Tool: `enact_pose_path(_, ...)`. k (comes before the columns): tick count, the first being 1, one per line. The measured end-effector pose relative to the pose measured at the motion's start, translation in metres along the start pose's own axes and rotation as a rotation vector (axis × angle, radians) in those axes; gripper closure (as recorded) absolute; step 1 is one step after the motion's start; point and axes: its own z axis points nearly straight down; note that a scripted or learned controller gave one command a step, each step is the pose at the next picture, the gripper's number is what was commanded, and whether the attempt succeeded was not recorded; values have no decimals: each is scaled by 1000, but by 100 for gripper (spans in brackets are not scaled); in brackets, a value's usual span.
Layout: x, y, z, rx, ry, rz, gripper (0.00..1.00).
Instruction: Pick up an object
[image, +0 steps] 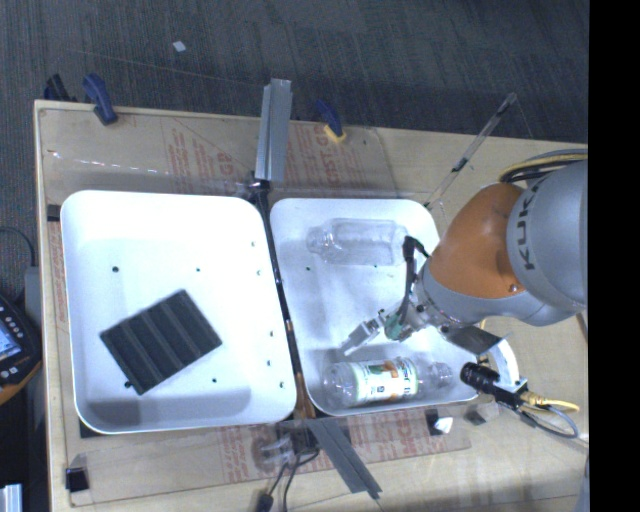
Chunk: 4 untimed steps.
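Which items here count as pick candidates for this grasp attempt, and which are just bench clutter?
Pick candidates:
- labelled bottle, nearest the gripper
- clear bottle
- black ridged panel in the left bin

Clutter:
- blue clamps
- handheld screen

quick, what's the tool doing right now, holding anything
Tool: over the right bin, just above the labelled bottle; nothing visible between its fingers; open or shut cannot be told.
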Motion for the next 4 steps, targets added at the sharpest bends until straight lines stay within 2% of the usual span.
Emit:
enact_pose_path(1, 10, -12, -75, 1, 0, 77, 0)
enact_pose_path(2, -2, -18, -37, 4, 4, 2, 0)
enact_pose_path(3, 50, 6, 35, -3, -1, -64, 0)
enact_pose_path(4, 0, 44, 34, 3, 2, 116, 0)
